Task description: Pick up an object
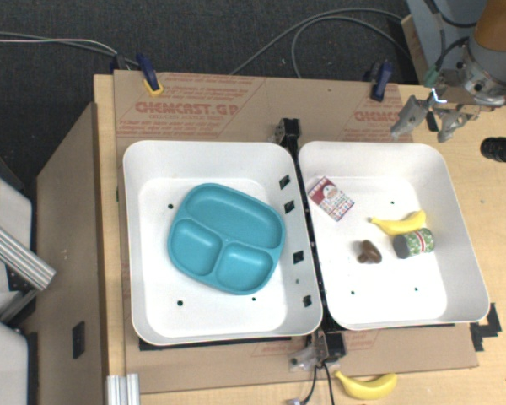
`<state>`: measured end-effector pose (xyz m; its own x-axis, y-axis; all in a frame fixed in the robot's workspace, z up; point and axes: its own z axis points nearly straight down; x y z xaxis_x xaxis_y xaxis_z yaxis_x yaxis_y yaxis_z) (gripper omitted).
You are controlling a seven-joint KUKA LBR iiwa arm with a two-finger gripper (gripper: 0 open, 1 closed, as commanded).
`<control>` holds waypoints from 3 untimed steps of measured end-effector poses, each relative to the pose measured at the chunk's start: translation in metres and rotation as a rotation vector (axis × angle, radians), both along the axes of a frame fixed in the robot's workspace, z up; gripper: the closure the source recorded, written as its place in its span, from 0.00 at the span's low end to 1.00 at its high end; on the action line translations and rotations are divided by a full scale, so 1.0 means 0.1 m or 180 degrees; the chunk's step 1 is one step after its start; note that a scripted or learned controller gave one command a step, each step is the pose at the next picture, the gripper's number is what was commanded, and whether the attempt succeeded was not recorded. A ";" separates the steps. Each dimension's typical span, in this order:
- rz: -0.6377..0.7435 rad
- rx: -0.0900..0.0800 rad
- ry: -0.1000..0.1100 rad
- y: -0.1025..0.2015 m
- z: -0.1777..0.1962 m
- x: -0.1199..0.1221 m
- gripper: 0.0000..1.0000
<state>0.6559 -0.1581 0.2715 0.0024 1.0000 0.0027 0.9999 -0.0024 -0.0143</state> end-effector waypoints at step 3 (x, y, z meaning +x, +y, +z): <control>0.0008 -0.0004 -0.0028 0.00 -0.76 0.04 0.00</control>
